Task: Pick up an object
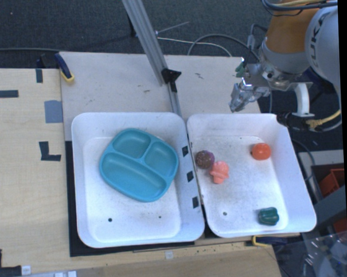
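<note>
The end effector point(239, 101) hovers above the far rim of the right bin point(290, 176), and I can't tell how its grasp is set. Down in that bin sit a dark round piece point(205, 158), a pink piece point(220, 171) touching it, an orange ball point(261, 151) and a green piece point(269, 216). The ball stands well apart, looks light and smooth, likely to roll; best squeezed across its middle.

The pale wooden bench point(25, 170) carries two shallow white bins, left point(83, 185) and right point(293, 176), touching side by side.
</note>
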